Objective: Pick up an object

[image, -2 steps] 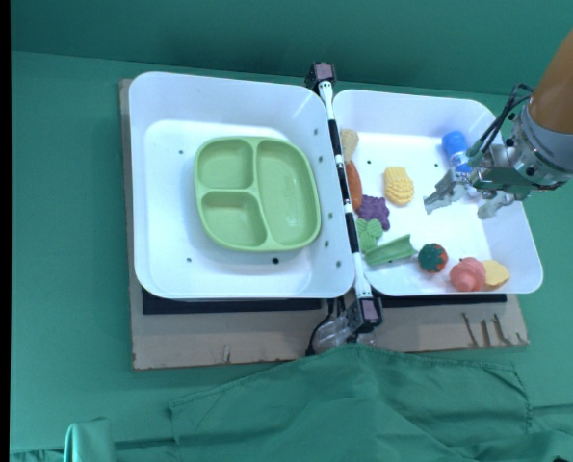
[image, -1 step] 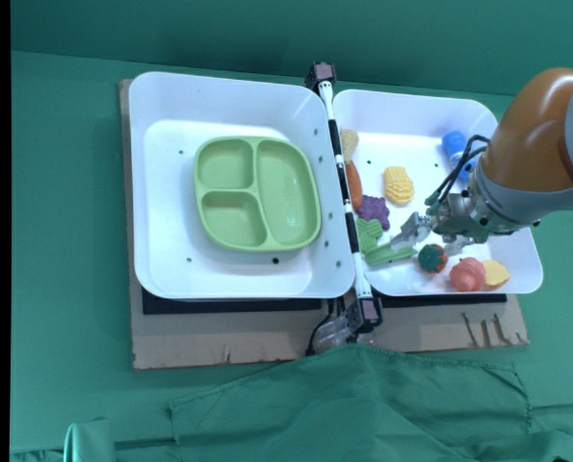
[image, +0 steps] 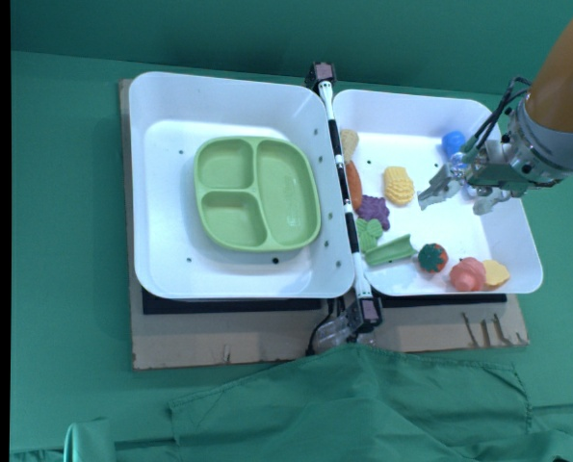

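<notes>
My gripper [image: 461,197] hangs over the right part of the right bin [image: 416,114], its fingers [image: 434,192] spread open with nothing between them. A blue ball [image: 453,142] lies just behind it. To its left sits a yellow corn piece [image: 398,185]. Along the bin's left wall lie a beige piece [image: 349,142], an orange carrot [image: 353,186], purple grapes [image: 374,212] and a green leaf [image: 367,231]. Near the front are a green stalk [image: 390,250], a red fruit with a green top [image: 432,256], an orange-red fruit [image: 467,274] and a yellow-orange piece [image: 496,274].
The left bin [image: 161,114] holds a light green divided plate [image: 257,192]. A black-and-white divider [image: 342,176] runs between the bins. Green cloth [image: 363,402] is bunched in front of the bench.
</notes>
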